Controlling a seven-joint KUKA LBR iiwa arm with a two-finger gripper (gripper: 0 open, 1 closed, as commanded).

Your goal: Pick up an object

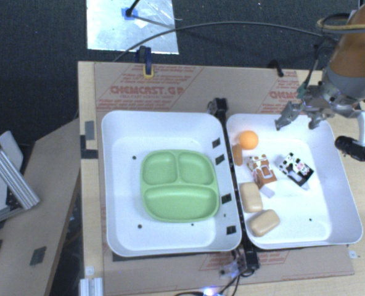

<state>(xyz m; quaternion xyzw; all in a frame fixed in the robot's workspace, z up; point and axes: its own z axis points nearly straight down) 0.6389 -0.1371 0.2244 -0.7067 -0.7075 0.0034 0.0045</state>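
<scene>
Over the right bin: the gripper hangs above the back rim, with its two fingers spread wide and nothing between them.
Arm: it comes in from the right, up high, so it can drop straight down on a thing.
Right bin: this is where all the small things lie, so the pick has to be made here.
Ball: orange and round, near the back-left corner, the closest thing to the gripper.
Carrot: a thin orange stick, just beside the ball.
Toy box: small, brown and white, in the middle.
Cow block: black and white, to the right of the toy box.
Buns: two tan lumps near the front-left.
Left bin: holds a green plate with three parts.
Task so far: nothing is picked up yet.
</scene>
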